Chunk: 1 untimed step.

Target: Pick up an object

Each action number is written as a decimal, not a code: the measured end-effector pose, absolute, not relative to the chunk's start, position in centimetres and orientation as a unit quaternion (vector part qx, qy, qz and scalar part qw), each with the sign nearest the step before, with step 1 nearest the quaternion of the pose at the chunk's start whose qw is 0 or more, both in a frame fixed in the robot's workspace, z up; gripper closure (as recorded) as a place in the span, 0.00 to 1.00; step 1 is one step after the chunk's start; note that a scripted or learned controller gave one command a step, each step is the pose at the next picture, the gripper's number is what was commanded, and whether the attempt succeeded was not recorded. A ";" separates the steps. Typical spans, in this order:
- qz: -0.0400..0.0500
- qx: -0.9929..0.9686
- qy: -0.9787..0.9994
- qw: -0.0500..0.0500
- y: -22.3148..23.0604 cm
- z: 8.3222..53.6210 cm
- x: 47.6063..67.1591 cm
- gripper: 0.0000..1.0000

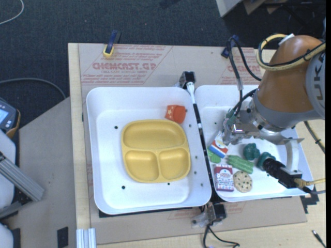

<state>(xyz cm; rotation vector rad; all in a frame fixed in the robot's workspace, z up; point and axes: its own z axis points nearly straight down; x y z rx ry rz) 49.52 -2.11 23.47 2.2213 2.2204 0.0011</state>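
Small toys (234,165) lie lower right in the right bin (207,98); gripper (231,129) hovers above them, approach step. Grip state cannot be told. Next: descend, close.

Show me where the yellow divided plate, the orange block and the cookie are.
yellow divided plate (153,134): camera view, on its large top compartment.
orange block (176,113): camera view, middle of its top face.
cookie (242,181): camera view, centre of its face.

My orange band (292,61) shines glossy; the yellow tray (155,150) looks smooth matt plastic, the white bins (103,154) smooth, faintly glossy plastic.
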 end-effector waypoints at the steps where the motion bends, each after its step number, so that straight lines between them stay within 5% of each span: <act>1: -0.001 0.707 0.707 -0.002 -1.2 22.6 49.0 1.00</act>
